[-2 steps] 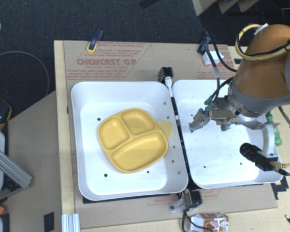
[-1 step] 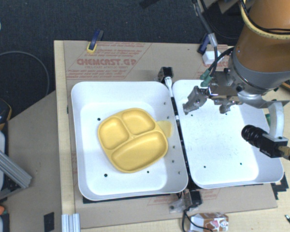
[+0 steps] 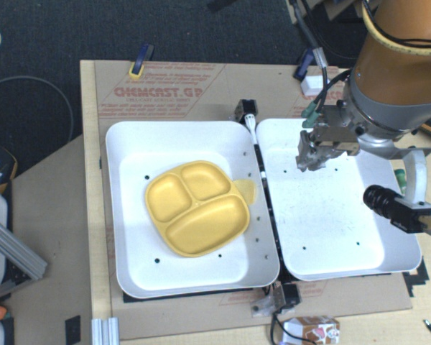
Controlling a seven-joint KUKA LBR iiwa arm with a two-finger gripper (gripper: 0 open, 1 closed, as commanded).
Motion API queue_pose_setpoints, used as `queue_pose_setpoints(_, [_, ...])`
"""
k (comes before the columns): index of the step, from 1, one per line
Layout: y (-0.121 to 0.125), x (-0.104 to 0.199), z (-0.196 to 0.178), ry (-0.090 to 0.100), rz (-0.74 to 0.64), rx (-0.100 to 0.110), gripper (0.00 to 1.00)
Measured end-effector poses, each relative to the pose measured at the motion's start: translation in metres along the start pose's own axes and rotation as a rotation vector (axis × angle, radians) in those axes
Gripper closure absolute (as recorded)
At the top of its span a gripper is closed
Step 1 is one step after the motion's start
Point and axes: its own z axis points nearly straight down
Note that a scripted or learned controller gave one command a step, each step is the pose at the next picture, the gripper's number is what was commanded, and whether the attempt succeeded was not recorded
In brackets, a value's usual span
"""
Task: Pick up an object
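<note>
While the arm reaches in from the right in the camera view, its gripper (image 3: 310,162) hangs over the back part of the right bin (image 3: 345,261). Whether the gripper is spread or pinched together cannot be told from here, and nothing shows in its grip.

The thing to pick up looks like the yellow tray (image 3: 197,207), a plate with 3 hollow parts. It lies flat in the middle of the left bin (image 3: 129,264). So it sits to the left of the gripper and a bit nearer the front, across the wall where the 2 bins meet. Its long side runs slanted, from back-left to front-right.

Red letters on the brown board (image 3: 158,92) behind the bins seem to read "CHEMCAST G.P".
</note>
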Motion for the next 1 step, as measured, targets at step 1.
queue_pose_setpoints(1, [-0.0003, 0.0507, -0.0396, 0.002, -0.004, -0.003, 1.0])
